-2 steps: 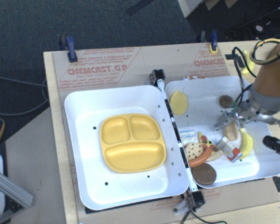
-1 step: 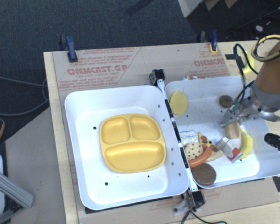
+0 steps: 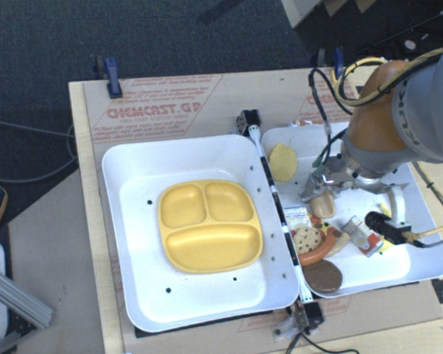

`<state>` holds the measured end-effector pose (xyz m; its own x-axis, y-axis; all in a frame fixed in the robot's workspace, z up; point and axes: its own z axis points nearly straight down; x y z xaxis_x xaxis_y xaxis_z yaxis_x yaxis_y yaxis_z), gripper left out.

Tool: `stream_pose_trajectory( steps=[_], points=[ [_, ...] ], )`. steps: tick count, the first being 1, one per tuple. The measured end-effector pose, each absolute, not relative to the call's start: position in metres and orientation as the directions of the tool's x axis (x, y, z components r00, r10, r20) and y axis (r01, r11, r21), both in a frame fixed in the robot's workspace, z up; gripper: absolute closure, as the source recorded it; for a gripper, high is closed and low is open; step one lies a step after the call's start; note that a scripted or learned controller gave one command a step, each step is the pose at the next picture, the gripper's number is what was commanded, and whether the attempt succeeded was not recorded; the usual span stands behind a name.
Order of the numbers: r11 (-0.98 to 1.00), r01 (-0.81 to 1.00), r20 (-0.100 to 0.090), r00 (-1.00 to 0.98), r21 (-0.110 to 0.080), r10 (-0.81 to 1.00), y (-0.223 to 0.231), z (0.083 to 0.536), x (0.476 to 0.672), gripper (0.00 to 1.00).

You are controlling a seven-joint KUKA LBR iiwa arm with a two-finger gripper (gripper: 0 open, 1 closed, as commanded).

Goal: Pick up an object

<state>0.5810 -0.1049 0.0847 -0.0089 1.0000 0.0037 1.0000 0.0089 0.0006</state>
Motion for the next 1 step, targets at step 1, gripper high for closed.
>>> stream_pose_trajectory(
  steps=[1],
  points=[
    [0.008,1.0,0.002,-0.009,0.009,1.0,-0.032,0.191,0.572,1.0]
  ],
)
